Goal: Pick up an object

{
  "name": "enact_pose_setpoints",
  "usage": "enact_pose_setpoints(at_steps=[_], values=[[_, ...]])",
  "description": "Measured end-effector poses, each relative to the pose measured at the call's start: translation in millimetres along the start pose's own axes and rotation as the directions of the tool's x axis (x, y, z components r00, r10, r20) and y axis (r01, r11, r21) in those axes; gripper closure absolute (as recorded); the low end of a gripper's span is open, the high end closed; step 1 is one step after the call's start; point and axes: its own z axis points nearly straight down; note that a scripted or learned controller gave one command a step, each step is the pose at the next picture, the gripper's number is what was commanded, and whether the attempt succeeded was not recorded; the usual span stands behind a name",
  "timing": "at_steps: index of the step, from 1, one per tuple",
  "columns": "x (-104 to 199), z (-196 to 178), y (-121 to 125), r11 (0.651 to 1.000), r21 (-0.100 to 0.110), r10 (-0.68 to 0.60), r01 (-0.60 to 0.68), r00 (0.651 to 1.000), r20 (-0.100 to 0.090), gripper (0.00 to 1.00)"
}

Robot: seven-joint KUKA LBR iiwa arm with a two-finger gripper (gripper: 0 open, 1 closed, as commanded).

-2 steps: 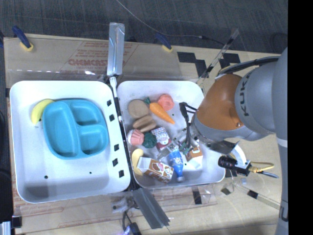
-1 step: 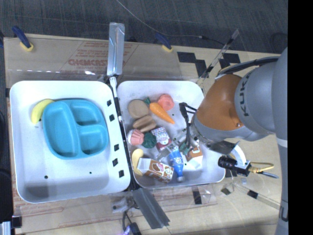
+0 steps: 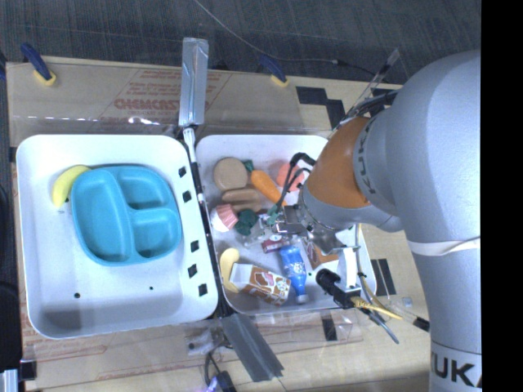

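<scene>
Grey-metal gripper: low over the right bin's middle, in among the clutter; jaw gap hidden by the wrist, cannot tell how it stands or whether anything is in it.
Arm: grey, orange band just above the wrist, reaching in from the right, covering the bin's right side.
Blue bottle: just below the gripper, lying roughly upright in frame, apart from it.
Green item: just left of the gripper, small, shape unclear.
Pink cup: left of the green item, near the divider.
Orange carrot: above the gripper, tilted.
Brown round piece: upper left of the bin, a tan sausage-like piece just under it.
Brown carton: bottom of bin, on its side, beside the bottle.
Yellow piece: touching the carton's left end.
Right bin: white, holds all of the above.
Left bin: white, holds a blue divided tray; yellow banana tucked at the tray's upper left edge.
</scene>
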Motion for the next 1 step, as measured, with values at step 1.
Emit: enact_pose_setpoints(at_steps=[1], values=[[26.8,-0.2,-39.4,0.997,-0.004,-0.077,0.077,0.997,-0.002,0.00]])
